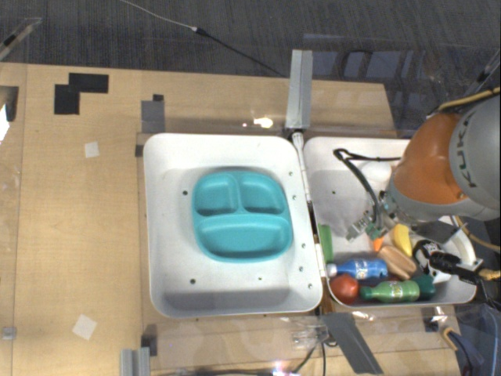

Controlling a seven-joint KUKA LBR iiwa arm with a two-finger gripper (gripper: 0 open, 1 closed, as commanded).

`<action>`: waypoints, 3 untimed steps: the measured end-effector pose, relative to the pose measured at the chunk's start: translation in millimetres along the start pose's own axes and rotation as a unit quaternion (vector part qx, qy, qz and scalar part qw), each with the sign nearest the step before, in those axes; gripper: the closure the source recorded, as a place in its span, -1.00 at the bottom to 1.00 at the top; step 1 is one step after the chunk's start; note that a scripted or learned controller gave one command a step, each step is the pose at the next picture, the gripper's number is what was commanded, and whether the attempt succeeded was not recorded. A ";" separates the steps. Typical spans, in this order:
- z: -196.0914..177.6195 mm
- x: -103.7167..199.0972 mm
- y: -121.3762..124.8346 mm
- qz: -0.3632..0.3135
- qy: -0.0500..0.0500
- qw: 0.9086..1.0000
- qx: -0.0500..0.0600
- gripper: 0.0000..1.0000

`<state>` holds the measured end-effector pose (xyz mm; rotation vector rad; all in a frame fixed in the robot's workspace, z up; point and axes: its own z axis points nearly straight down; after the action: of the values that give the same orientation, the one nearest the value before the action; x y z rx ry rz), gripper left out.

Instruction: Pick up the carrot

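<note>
In the right bin (344, 171), low end: pincer (374, 225) sits down among the clutter, just above the carrot (389, 255). Can't tell if it's clenched or released; too small and partly hidden by the arm (438, 163). Carrot lies btwn a banana (401, 237) and blue bottle (362, 269). Green bottle (395, 291) and tomato (344, 288) nearby. Left bin (168, 210) has a teal plate (241, 214).

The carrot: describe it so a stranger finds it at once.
Look in the right-hand bin, at the cluster of items in its near half, just below the gripper. The carrot is the small orange piece beside the yellow banana, above the blue bottle; nothing else there is orange.
</note>
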<state>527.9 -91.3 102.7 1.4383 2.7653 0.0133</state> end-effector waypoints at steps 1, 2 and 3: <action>0.4 0.4 0.0 0.000 0.000 1.000 0.000 -1.00; 12.2 -19.2 -42.9 -0.072 0.003 0.997 0.002 -1.00; 15.9 -86.2 16.4 -0.080 0.004 0.997 0.004 -1.00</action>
<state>591.2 -152.6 88.7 1.2181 2.8814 0.0048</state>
